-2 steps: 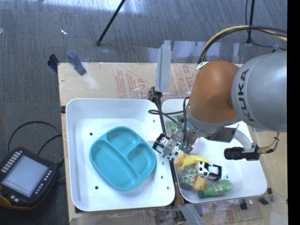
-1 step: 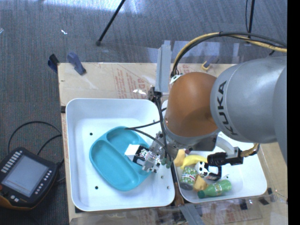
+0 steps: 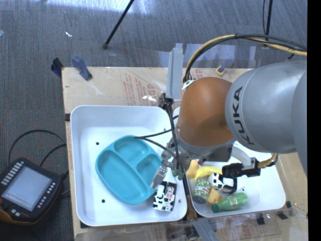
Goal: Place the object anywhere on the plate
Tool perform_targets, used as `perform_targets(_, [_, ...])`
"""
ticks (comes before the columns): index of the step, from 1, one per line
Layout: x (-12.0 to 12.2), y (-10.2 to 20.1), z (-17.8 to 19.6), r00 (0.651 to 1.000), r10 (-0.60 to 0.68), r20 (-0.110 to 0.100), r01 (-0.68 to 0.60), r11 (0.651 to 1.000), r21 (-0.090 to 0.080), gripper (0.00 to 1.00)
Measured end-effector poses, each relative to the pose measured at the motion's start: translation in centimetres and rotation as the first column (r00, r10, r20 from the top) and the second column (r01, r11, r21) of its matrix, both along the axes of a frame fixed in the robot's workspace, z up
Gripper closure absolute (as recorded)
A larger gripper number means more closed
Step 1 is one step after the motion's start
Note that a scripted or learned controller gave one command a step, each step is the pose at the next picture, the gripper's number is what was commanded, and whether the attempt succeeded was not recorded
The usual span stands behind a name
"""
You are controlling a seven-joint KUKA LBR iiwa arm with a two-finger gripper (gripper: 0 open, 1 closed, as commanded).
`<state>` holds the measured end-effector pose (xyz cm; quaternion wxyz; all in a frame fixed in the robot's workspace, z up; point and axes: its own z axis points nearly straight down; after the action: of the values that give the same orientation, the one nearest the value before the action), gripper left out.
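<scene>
a small black-and-white cow-patterned carton point(image 3: 165, 197) lies in the left bin point(image 3: 85, 134), low and centre in the frame, just off the lower right edge of the blue plate point(image 3: 128, 168) and close to the bin's right wall; whether it touches the plate's rim is hard to tell. the plate is a light blue divided dish with three compartments, tilted diagonally across the bin floor. the gripper point(image 3: 165, 170) sits just above the carton, over the plate's right edge, and its slim metal fingers point down toward the carton; nothing can be seen between them, and how far apart they stand cannot be told from here. above it the orange band point(image 3: 203, 112) and the grey arm point(image 3: 268, 109) take up the right centre of the frame, with black cables running from the gripper. in the right bin point(image 3: 273, 192), lower right, lie a yellow banana point(image 3: 201, 172), a green-labelled can point(image 3: 202, 189), and a green bottle point(image 3: 231, 203). a teach pendant point(image 3: 27, 187) rests on the floor at lower left.
</scene>
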<state>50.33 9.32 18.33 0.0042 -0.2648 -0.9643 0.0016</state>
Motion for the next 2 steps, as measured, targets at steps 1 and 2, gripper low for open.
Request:
perform_targets(1, [0.1, -0.1, 0.6, 1.000, -0.006, -0.008, 0.006, 1.000, -0.001, 1.00])
perform_targets(2, [-2.7, 8.2, 3.3, 1.000, -0.010, 0.003, 0.010, 1.000, -0.002, 1.00])
